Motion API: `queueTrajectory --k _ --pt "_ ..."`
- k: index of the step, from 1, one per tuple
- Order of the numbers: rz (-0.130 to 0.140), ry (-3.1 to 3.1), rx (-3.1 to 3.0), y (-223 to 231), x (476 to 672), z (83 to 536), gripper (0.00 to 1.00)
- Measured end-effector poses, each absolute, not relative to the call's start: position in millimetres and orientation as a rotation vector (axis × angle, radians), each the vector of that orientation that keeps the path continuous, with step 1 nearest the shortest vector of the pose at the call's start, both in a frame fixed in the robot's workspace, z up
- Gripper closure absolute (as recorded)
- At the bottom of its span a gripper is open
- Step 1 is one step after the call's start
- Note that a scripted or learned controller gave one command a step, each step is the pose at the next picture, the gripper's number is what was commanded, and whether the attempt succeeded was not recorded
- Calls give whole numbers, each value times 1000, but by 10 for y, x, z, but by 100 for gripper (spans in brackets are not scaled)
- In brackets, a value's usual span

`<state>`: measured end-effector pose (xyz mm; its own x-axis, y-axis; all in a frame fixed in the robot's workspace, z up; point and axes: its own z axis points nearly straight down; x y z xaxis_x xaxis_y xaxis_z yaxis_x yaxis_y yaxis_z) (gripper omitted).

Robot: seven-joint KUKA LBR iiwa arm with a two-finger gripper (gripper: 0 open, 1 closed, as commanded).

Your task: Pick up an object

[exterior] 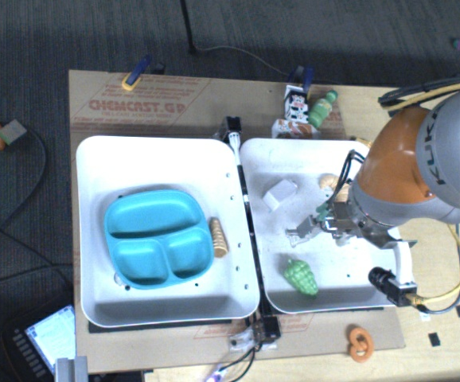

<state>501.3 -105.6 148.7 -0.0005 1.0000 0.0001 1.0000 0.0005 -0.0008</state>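
Observation:
My gripper (308, 223) hangs over the middle of the right bin (373, 293), with its fingers spread open and nothing between them. A green knobbly object (300, 277) lies just below it near the bin's front wall. A small pale block (280, 192) rests up and to the left of the gripper. A tan rounded object (326, 181) sits beside the arm's cable. In the left bin (95, 213) a blue divided plate (157, 237) lies flat, with a brown cork-like cylinder (217, 237) against its right side.
The grey and orange arm (409, 169) covers the right bin's right side. A black divider strip (246, 205) runs between the bins. Behind the bins stand a small carton (294, 108) and a green toy (321, 110). An orange ring (360, 342) lies at the front.

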Motion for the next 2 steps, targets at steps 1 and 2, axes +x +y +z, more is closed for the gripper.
queueTrajectory --k 1,2 --pt "-2 -2222 -2224 -1254 5033 871 0" --pt "1 -2222 -2220 -1043 5121 1149 0"
